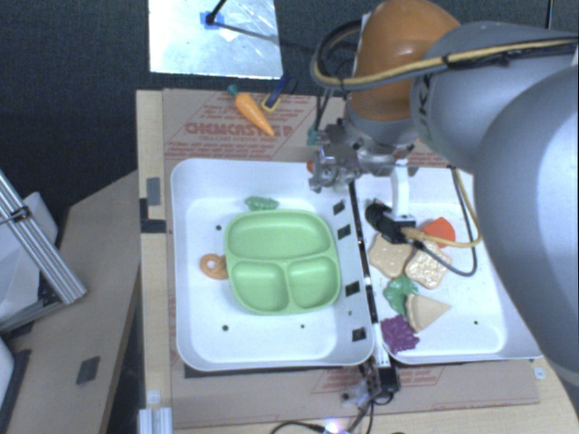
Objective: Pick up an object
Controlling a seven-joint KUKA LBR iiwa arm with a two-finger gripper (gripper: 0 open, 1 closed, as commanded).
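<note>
gripper: the grey arm's two-finger gripper hangs over the far end of the divider between the two bins.
jaws: honestly can't tell from this angle whether they're wide or pinched.
nearest pick: a small green leafy toy in the left white bin, near the gripper at about its 8 o'clock. It lies flat just past the far rim of the green three-compartment plastic plate.
long axis: looks like it runs roughly 3-to-9.
other options: in the right white bin, at the gripper's 4 to 5 o'clock, sit a tan cracker-like square and a purple grape bunch.
guess: the leafy toy is probably the shorter reach.
</note>
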